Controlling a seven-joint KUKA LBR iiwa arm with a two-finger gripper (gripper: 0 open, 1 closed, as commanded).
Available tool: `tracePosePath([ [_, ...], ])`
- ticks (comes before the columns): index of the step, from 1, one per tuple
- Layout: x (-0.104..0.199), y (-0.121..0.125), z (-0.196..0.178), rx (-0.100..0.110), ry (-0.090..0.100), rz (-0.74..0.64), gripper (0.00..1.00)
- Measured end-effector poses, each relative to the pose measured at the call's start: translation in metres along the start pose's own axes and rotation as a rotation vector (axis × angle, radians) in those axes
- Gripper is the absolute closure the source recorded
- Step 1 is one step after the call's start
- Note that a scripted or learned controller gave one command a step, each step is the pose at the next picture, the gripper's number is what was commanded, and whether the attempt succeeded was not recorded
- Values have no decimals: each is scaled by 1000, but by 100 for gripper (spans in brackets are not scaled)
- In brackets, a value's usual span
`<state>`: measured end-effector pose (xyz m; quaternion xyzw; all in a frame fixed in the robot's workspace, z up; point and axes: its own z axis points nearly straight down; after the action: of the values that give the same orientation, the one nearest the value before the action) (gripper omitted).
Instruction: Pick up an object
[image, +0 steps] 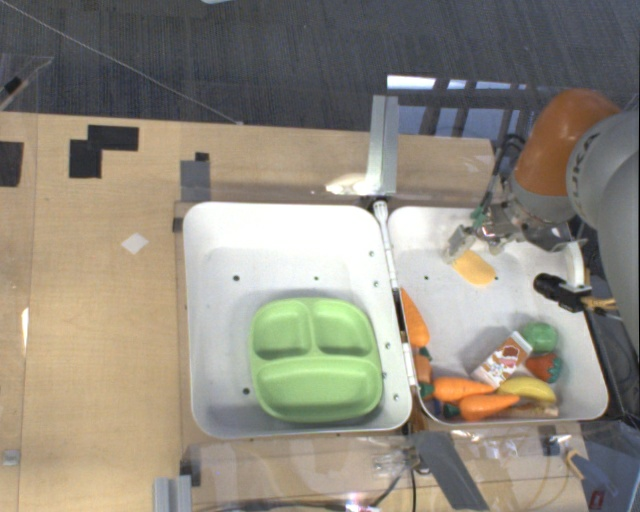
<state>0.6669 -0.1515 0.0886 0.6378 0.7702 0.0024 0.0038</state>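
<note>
My gripper (477, 240) hangs over the back of the right bin (450, 330), its two metal fingers spread apart, so it is open. A yellow wedge-shaped piece (474, 269) lies on the bin floor just in front of the fingertips; nothing sits between the fingers. Toy foods are piled in the bin's front right corner: a small red and white carton (503, 361), a banana (530, 390), a green vegetable (540, 335) and two carrots (470, 392). Another carrot (414, 322) lies along the bin's left wall.
The left bin (230, 260) holds a green divided plate (315, 360) toward its front. The metal divider (392, 300) separates the two bins. The grey arm with its orange band (560, 150) comes in from the right, above the right bin's back corner.
</note>
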Motion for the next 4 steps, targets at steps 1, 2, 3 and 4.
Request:
tracePosePath([
  [1, 22, -29, -2, -2, 0, 41, 0],
  [2, 21, -32, -2, -6, -1, 40, 0],
  [3, 18, -31, -1, -3, 2, 116, 0],
  [4, 84, 21, -100, -1, 2, -25, 0],
])
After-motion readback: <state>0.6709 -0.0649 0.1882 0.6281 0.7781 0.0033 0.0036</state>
